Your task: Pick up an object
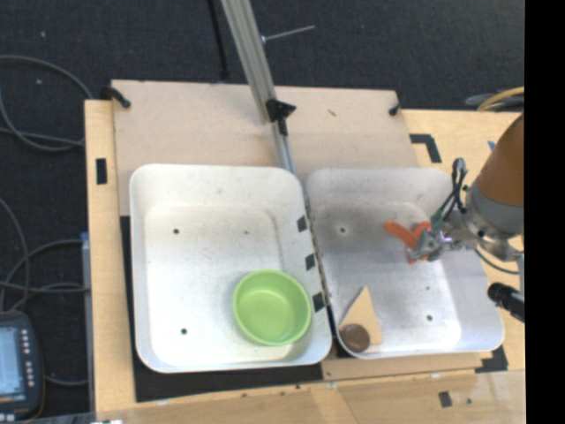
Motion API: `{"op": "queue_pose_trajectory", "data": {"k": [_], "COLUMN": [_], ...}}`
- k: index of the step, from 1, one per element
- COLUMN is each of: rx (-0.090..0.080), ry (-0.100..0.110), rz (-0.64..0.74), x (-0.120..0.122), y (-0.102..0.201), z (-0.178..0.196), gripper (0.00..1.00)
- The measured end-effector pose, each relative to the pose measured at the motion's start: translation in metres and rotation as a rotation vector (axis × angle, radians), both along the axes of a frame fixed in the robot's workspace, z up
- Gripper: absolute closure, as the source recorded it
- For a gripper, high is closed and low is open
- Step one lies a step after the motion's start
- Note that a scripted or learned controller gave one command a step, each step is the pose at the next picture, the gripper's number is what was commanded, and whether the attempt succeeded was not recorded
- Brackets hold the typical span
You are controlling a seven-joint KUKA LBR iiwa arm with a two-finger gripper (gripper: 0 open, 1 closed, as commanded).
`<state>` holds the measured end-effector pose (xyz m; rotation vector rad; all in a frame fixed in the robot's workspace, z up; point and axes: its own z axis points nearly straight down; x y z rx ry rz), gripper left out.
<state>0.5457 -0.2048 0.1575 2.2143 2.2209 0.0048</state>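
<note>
A lime-green bowl sits upright in the near right corner of the left bin. A tan wedge-shaped block with a brown round end lies in the near left corner of the right bin. My gripper reaches in from the right and hangs over the middle of the right bin, with the orange-banded wrist behind it. Its two orange fingers are spread apart with nothing between them. The wedge is well below and left of the gripper.
A slanted aluminium rail runs from the top of the view down to the gap between the bins. The bins' raised walls meet in the middle. Cables lie on the dark floor to the left.
</note>
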Motion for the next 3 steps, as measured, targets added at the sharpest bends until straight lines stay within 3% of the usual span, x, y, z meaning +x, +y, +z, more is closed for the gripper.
{"op": "queue_pose_trajectory", "data": {"k": [1,2,3], "rx": [-0.002,0.001,0.001], "ry": [-0.003,0.003,0.004], "rz": [0.001,0.002,0.004], "x": [0.002,0.003,0.011], "y": [-0.003,-0.003,0.05], "z": [0.065,0.073,0.066], "gripper": [1.0,1.0,1.0]}}
